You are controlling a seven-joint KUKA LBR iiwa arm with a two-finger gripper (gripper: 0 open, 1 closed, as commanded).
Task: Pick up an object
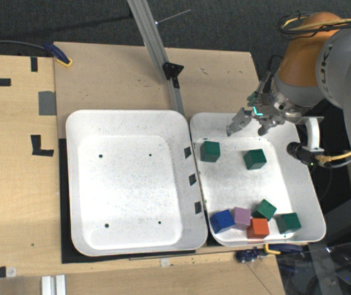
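Looking down on the bench (15,183), you see its pale wooden top filling the left and centre of the frame, with two white bins side by side on it. The left bin (129,118) occupies the middle of the frame. The right bin (315,208), just beside it, holds all the blocks.

At the upper right you find the arm (323,54), grey with an orange band, reaching in over the far edge of the right bin. A slanted metal pole (153,39) runs from the top centre down toward the seam between the bins.

Below the wrist, the gripper (250,125) hangs over the upper part of the right bin; its two fingers stand apart with nothing between them.

Just below the gripper, note two green cubes: one (209,151) at the left of the bin, another (254,159) to its right, well apart from each other. Along the lower edge of the bin you see a cluster: a blue cube (222,220), a purple cube (242,216), an orange cube (259,227), a dark green cube (265,209) and a further green cube (288,222), lying close together.
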